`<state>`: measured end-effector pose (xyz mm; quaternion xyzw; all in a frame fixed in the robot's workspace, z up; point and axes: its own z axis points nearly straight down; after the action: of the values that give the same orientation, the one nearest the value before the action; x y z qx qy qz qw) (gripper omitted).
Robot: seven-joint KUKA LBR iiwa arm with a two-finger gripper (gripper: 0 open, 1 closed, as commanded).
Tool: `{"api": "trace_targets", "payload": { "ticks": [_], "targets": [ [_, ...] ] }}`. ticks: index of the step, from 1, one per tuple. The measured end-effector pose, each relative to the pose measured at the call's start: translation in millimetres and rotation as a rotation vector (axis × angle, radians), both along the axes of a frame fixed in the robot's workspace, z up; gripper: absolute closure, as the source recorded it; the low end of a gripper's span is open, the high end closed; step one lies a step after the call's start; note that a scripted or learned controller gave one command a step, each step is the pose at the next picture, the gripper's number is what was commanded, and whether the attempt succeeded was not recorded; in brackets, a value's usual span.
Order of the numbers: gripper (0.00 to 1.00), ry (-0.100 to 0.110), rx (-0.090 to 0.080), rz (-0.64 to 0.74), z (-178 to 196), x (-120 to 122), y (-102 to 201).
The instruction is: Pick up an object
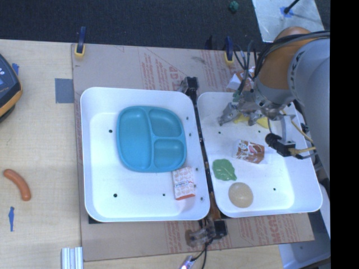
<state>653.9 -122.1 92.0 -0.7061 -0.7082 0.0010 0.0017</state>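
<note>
White right bin [314, 198]: gripper [242, 112] low at its far end, over something yellow [245, 116]. Can't tell pincer state; nothing visibly grasped, pick not done. Packet [249, 151], green piece [224, 170], tan disc [240, 195] lie nearer in bin.

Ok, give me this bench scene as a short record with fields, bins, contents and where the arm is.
left bin: blue divided tray, small red and white packet
right bin: green piece, round beige item, brown and white packet
end effector: low over right bin's far end, above something yellow
outside bins: sausage on bench at left
</note>
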Motion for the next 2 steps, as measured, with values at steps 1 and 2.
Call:
{"api": "trace_targets", "payload": {
  "ticks": [1,2],
  "targets": [
    [0.00,-0.002,-0.002,-0.001,41,2,-63],
    [0.00,-0.001,-0.002,0.000,81,-58,-30]
  ]
}}
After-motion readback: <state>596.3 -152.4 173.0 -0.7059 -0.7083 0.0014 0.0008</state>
